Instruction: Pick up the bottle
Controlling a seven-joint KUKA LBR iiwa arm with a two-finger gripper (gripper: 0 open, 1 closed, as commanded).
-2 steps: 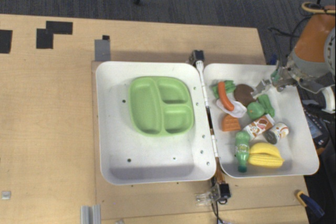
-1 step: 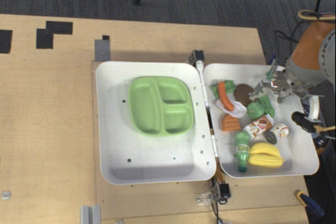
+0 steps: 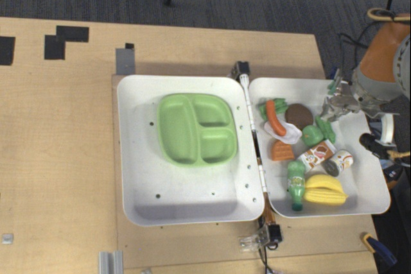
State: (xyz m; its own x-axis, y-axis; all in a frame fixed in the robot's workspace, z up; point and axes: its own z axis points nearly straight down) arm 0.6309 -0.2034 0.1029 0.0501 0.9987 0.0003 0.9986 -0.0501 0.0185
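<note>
The hand (image 3: 335,106) is hovering over the right bin's (image 3: 369,202) far edge (grip state unclear), so it should be crossing to the bottle (image 3: 296,184) lying near the bin's front edge.

Bottle (image 3: 296,184) hemmed by banana (image 3: 325,190) (touching) and bin wall (image 3: 268,199).

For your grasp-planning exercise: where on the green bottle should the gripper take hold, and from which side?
Probably the bottle body, from straight above. It lies flat, neck toward the bin's near edge, with the banana close on its right, so the fingers should straddle its width.
</note>
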